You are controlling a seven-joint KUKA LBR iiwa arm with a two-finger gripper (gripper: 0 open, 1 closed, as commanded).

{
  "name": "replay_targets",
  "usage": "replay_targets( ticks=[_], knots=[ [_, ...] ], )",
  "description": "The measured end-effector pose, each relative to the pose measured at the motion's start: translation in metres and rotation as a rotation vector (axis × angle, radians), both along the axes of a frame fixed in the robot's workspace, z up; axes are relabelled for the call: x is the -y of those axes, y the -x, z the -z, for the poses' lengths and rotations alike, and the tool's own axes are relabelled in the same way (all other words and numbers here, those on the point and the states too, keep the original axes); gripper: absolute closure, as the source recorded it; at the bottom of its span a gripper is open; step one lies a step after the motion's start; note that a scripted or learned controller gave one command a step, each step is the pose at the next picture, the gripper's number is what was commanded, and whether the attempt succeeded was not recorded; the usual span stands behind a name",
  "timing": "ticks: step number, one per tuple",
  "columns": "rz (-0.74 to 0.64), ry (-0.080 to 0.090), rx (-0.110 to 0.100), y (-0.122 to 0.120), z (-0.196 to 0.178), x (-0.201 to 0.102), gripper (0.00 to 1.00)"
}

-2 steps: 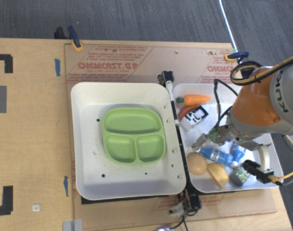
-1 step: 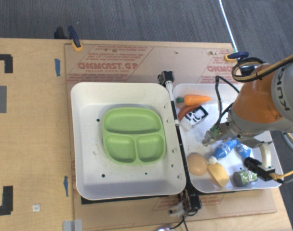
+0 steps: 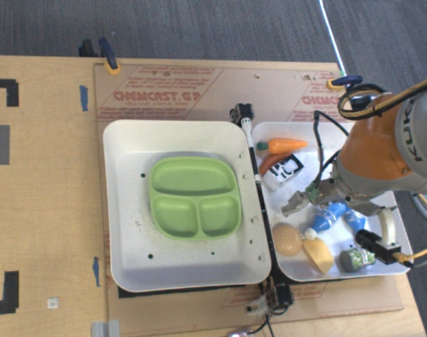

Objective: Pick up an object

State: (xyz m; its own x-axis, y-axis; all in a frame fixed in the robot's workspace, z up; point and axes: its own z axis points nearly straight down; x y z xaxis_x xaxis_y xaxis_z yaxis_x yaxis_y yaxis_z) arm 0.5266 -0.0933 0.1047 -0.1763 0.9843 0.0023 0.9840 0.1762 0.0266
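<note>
On the left, a white bin [image 3: 122, 188] holds a green plate [image 3: 195, 196] with three compartments, lying flat near the bin's middle. Just to the right, across the divider, the second white bin [image 3: 404, 241] holds a scatter of small things: an orange carrot [image 3: 286, 145] near the top edge, a black-and-white box [image 3: 284, 170] just below it, a tan round ball [image 3: 288, 239] lower down, a yellow block [image 3: 318, 255] beside the ball, a blue piece [image 3: 324, 220] above the block, and a small green-grey thing [image 3: 357, 259] near the lower right corner. The gripper [image 3: 303, 199] hangs low over this bin between the box and the blue piece; whether it is open or closed cannot be told, and nothing is seen held.
</note>
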Motion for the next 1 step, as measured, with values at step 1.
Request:
replay_targets(
  ticks=[1],
  knots=[
    [-0.362, 0.013, -0.020, 0.0079, 0.0179, 0.0490, 0.00]
  ],
)
